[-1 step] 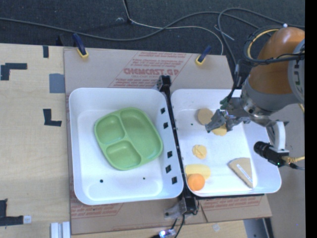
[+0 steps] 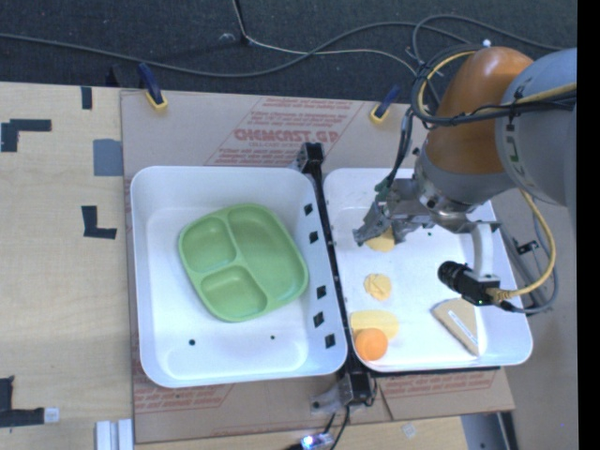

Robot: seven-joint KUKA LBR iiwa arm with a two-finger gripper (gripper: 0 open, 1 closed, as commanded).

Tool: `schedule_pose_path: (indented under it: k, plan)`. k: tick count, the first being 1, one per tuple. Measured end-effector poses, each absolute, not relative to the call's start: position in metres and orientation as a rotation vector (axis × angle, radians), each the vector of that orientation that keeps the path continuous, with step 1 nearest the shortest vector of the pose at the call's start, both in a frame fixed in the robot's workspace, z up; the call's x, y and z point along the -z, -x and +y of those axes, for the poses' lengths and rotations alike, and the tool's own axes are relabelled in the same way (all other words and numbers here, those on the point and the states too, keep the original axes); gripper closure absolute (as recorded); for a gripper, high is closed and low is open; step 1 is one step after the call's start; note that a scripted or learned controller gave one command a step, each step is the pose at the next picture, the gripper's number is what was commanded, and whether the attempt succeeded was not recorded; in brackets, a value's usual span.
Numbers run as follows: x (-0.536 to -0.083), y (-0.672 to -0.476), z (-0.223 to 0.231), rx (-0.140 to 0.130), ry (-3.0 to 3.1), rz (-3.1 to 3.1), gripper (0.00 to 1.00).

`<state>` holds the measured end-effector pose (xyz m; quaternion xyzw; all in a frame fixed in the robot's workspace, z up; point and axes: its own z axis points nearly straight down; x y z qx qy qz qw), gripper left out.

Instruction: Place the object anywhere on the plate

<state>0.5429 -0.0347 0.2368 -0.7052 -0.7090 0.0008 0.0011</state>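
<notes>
Pincer [image 2: 375, 235] over right bin [image 2: 502, 350], one green plate [image 2: 243, 261], four food pieces

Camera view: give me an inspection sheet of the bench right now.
Surface: cardboard sheet under two white bins; left bin, right bin.
Job's things: green plate, three compartments, in left bin; pale yellow piece under the gripper.
Clutter: yellow lump, orange ball, tan wedge, all in right bin.
Grippers: gripper low over right bin; grasp unclear.
Cables: black cable across dark backdrop; yellow cable at wrist.
Surroundings: clamps at cardboard's far edge.
</notes>
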Motion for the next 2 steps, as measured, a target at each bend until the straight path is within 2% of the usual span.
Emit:
schedule_pose_path:
  k: [1,2]
  plan:
    - [-0.24,-0.571,0.014,0.001,2.214,-2.228,1.0]
    - [-0.232,-0.581,0.057,-0.002,2.215,-2.226,1.0]
